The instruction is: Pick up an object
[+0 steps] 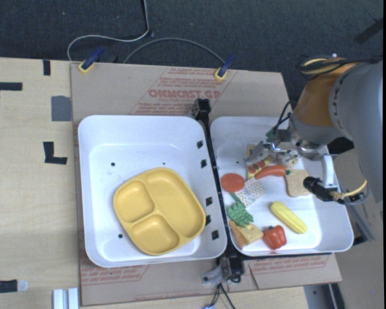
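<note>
Toward the upper middle of the right bin (pixel 331 240), we see a cluster of small toy foods under the gripper (pixel 275 152): an orange-red, elongated piece like a carrot or chilli (pixel 270 171) lies just below the metal of the wrist, with a pale tan piece (pixel 253 152) touching it on the upper left. We cannot tell which of these the arm is after, nor whether the jaws are spread or pressed together, since the wrist hardware hides them from above; nothing is visibly lifted.

Just beside the orange-red piece, to its lower left, sits a flat red round slice (pixel 232 182), and next to that a small white checkered block (pixel 253 190). A tan, toast-like slab (pixel 296 183) lies to the right, near the arm's black cable fitting. Lower down we find a yellow corn cob (pixel 288 217) lying at a slant, a red pepper (pixel 275 237), a green leafy piece (pixel 238 214) and an orange-brown wedge (pixel 248 234) touching the leaf.

Beyond the divider, the left bin (pixel 96 140) holds a yellow tray (pixel 158 210) with three compartments, tilted against the bin's lower side. Both bins rest on a cardboard sheet (pixel 174 92) clipped to the wooden table (pixel 26 192). The grey arm (pixel 360 108), with its orange band, enters from the right.
</note>
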`<act>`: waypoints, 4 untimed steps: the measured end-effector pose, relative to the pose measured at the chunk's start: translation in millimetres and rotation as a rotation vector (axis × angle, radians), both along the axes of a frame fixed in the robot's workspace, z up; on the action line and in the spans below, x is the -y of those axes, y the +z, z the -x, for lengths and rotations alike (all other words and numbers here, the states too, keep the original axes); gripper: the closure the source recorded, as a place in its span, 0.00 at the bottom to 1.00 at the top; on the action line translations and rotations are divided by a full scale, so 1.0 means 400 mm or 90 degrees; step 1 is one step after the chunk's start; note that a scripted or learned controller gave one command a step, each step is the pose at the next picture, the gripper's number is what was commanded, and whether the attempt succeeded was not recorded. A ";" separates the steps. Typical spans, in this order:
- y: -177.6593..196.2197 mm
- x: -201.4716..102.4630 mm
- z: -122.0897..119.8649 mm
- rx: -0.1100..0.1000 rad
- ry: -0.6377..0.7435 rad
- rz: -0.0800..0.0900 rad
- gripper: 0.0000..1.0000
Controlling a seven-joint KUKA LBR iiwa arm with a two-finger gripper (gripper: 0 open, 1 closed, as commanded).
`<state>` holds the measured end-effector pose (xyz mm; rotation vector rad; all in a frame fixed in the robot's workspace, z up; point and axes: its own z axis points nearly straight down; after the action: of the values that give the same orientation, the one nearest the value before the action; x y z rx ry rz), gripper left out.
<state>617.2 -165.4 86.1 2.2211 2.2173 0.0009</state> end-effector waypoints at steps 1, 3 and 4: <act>0.025 -0.006 -0.002 0.000 0.002 0.000 1.00; -0.007 -0.152 -0.133 -0.001 0.006 -0.003 0.00; -0.001 -0.025 -0.033 -0.001 -0.001 0.000 0.00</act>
<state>630.2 -155.5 85.8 2.2236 2.2165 -0.0012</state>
